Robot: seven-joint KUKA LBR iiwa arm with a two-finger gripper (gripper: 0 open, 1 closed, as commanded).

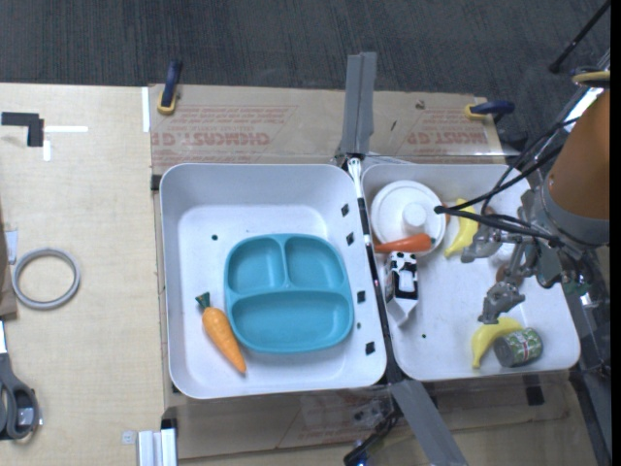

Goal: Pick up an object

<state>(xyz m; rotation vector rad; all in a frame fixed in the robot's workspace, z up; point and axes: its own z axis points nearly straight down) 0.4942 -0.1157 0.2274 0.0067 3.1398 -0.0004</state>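
My gripper [497, 304] hangs low over the right bin [437, 333], just above a yellow banana [488, 339] that lies beside a green can [519, 348]. Nothing shows in its grasp. A second banana [458, 238] lies further back, partly under the cables. Against that bin's left side are a white round dish [408, 212], a red-orange stick-shaped item [403, 245] and a small black-and-white object [404, 282]. In the left bin [171, 260] a teal divided plate [288, 292] rests with an orange carrot [223, 335] at its lower left.
The arm's orange band [590, 158] and cables cross the right bin's far right side. On the bench to the left lie a grey tape ring [44, 278] and scissors [15, 408]. Clamps [171, 85] hold the cardboard behind the bins.
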